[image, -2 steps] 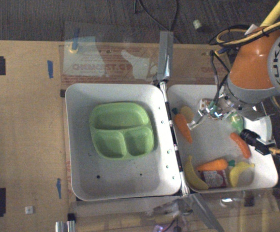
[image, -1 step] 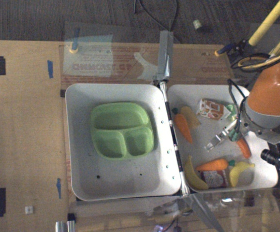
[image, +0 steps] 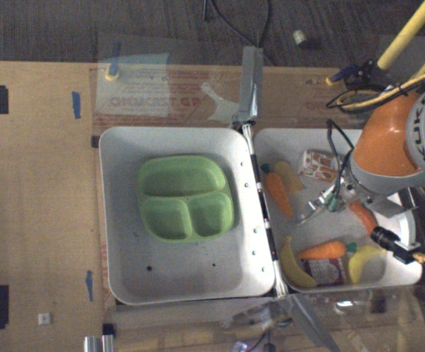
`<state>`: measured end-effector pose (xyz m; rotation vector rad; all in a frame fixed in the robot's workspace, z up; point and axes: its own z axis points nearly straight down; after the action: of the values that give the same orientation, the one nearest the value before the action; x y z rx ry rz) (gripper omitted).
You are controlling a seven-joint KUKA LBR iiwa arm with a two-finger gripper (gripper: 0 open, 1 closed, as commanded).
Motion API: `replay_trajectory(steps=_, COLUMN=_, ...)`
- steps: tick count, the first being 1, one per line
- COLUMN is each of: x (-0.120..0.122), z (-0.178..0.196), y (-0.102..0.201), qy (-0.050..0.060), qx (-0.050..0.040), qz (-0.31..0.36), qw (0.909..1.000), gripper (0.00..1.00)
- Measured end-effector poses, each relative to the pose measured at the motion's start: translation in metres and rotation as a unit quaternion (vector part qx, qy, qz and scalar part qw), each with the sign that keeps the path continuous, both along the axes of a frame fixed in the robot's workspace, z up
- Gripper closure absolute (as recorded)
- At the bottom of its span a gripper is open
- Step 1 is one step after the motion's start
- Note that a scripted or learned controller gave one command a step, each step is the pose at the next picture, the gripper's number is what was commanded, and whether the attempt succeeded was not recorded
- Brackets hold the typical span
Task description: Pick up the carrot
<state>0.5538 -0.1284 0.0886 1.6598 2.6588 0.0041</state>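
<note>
Carrot [image: 277, 193] lies just left of end effector [image: 322, 205].

arm [image: 407, 141] cut off at right edge | fingers [image: 316, 210] blurred, state unclear

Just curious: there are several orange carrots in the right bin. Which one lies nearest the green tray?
The carrot along the bin's left wall, slanted, beside the divider.

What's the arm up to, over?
Pincer low in right bin, grip unclear. Nearest carrot lies free at left wall. Banana, second carrot nearby.
</note>
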Motion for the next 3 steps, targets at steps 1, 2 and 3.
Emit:
replay_trajectory(steps=1, x=-0.071, z=0.000, y=-0.022, qy=-0.002, qx=-0.0023, qz=0.195, qw=0.9807, gripper=0.00)
replay_trajectory(steps=2, x=-0.049, z=0.094, y=-0.044, qy=0.001, qx=-0.0012, qz=0.263, qw=0.9649, gripper=0.00)
replay_trajectory(steps=3, x=-0.065, z=0.000, y=-0.023, qy=-0.002, qx=-0.0036, qz=0.299, qw=0.9541, gripper=0.00)
